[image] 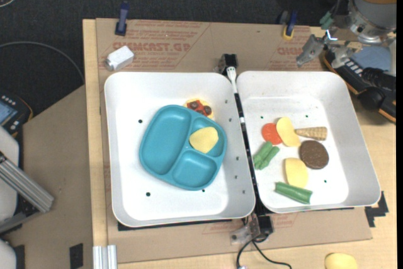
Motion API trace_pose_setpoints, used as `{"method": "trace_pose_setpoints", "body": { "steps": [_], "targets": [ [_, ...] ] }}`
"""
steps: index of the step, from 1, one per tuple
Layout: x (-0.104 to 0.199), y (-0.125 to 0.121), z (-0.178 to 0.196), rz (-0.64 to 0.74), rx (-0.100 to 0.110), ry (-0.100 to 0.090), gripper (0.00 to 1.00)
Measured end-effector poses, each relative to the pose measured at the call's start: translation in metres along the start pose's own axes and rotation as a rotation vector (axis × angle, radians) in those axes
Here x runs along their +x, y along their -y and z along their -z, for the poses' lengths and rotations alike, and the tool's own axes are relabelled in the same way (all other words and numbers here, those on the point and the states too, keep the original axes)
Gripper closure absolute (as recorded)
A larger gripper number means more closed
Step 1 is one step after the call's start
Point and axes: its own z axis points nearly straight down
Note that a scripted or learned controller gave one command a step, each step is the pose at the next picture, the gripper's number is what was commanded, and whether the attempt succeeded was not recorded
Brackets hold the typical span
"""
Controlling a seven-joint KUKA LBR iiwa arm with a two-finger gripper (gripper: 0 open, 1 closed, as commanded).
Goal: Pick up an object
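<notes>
Toy food pieces lying loose in the right bin (pixel 352 110), brown cookie (pixel 313 154) among them, blue divided plate (pixel 170 151) (yellow piece (pixel 204 139) in one compartment) in the left bin (pixel 119 135), gripper (pixel 320 47) above the right bin's far edge, grip unclear.

A brown cardboard sheet (pixel 189 41) lies below the claw (pixel 321 47) and spreads far to its left. One blue clamp (pixel 289 24) grips the sheet's far edge just left of the claw, and a second blue clamp (pixel 121 18) sits well to its left. A small white block (pixel 119 58) rests near that second clamp. A silver rail (pixel 25 189) lies far off, toward the lower left corner.
</notes>
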Motion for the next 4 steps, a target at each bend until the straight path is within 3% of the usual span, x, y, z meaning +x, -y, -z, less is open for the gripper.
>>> {"method": "trace_pose_setpoints", "body": {
  "steps": [1,2,3,4],
  "targets": [
    [0.0,-0.001,0.011,0.001,-0.004,0.001,1.0],
    [0.059,-0.001,0.191,0.006,-0.018,0.002,1.0],
    [0.037,0.059,0.155,-0.003,0.004,-0.001,1.0],
    [0.055,0.167,0.172,0.001,0.006,-0.002,1.0]
  ]
}}
